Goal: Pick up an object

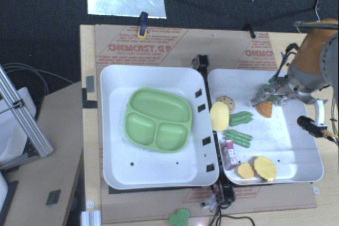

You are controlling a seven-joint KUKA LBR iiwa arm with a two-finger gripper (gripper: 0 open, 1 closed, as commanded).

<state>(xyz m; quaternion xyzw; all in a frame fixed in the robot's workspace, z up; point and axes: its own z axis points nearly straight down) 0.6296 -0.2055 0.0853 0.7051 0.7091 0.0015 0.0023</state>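
Claw (263,98) of the grey arm is low in the right bin (302,166), and its fingers are closed on an orange toy piece (265,109), which hangs just under them. Near it to the left lie a cookie (226,100) and a green bean pod (241,118).

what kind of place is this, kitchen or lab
Most likely a robotics lab bench, not a kitchen: two white bins clamped onto a board, toy food such as a yellow lemon, and a robot arm reaching in.
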